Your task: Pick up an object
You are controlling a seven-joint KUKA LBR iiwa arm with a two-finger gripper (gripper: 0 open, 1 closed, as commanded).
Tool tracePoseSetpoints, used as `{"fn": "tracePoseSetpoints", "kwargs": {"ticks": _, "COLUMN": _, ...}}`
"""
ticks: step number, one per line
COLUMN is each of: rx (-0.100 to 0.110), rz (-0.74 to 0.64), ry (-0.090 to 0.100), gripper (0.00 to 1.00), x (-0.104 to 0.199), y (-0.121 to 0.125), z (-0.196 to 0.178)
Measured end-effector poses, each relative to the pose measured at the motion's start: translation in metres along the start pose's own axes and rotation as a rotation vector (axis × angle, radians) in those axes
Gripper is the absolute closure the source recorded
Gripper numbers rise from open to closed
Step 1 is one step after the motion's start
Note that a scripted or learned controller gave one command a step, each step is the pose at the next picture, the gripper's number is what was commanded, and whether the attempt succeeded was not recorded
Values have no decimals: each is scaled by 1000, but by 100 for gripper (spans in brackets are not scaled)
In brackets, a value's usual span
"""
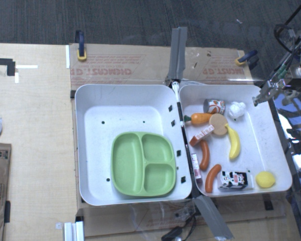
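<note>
The right bin point(271, 134) holds several small items. A small can point(214, 106) and a white crumpled object point(236, 109) lie near its far wall. An orange carrot point(200, 118) touches a tan round disc point(218, 124). A yellow banana point(234, 143) lies in the middle, right of a red-and-white packet point(202, 133). Two red-orange sausages point(204, 155) point(212, 177) lie towards the front left. Beside the nearer sausage is a black-and-white carton point(234, 180), and a yellow lemon point(265, 179) sits in the front right corner.
The left bin point(90, 134) holds a green divided plate point(143, 163). A grey post point(178, 54) rises behind the seam between the bins. Cables and a metal fixture point(283, 79) stand at the right bin's far right corner. Clamps point(80, 44) point(247, 59) pin the cardboard behind.
</note>
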State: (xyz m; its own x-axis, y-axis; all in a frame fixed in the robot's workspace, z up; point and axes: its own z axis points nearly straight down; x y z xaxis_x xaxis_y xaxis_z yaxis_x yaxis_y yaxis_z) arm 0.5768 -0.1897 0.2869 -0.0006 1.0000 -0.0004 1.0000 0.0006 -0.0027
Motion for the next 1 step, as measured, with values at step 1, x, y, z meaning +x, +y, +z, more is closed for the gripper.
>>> {"fn": "tracePoseSetpoints", "kwargs": {"ticks": 1, "rx": 0, "rz": -127, "ry": 1, "gripper": 0, "x": 17, "y": 8, "z": 124}}
